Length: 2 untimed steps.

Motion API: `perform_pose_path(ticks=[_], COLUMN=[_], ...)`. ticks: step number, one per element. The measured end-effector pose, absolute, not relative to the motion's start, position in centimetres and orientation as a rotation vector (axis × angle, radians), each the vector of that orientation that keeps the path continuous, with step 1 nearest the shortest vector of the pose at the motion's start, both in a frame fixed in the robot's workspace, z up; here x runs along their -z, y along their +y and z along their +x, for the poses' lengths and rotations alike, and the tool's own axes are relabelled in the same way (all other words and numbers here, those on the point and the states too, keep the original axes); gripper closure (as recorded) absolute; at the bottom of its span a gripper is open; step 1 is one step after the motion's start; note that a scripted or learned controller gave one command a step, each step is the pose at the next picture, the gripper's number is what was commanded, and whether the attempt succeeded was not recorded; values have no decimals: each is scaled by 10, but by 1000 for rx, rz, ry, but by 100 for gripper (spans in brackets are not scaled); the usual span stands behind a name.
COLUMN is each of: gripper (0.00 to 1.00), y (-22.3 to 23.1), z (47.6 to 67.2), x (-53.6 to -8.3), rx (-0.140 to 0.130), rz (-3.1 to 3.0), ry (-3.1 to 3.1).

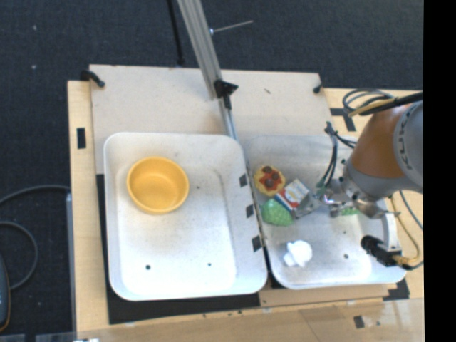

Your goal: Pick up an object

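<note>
Looking down from the camera view, the grey arm with the orange band reaches in over the right white bin [324, 280], and its hand [311, 204] hangs low near that bin's left wall. Whether the hand is apart or together I cannot tell. Just beside it lie a green rounded soft object [276, 212], a small white and red box [293, 192] and a red and yellow round toy [269, 179]; a white crumpled lump [298, 252] sits nearer the front edge. A yellow plastic bowl [157, 184] rests in the left white bin [178, 280]. In my judgement, a good grasp centres on one object only, away from its neighbours.
</note>
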State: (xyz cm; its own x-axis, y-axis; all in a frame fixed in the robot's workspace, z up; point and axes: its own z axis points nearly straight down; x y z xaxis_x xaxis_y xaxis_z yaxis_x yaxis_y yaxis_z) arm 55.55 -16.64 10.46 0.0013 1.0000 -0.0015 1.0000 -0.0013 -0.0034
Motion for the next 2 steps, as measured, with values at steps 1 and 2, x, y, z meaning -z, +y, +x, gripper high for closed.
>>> perform_pose_path(ticks=[1, 2], gripper=[100, 100], y=[-167, -168], z=[558, 554], x=[-119, -161], rx=[4, 1], rz=[-2230, -2229], ry=[-2218, -2216])
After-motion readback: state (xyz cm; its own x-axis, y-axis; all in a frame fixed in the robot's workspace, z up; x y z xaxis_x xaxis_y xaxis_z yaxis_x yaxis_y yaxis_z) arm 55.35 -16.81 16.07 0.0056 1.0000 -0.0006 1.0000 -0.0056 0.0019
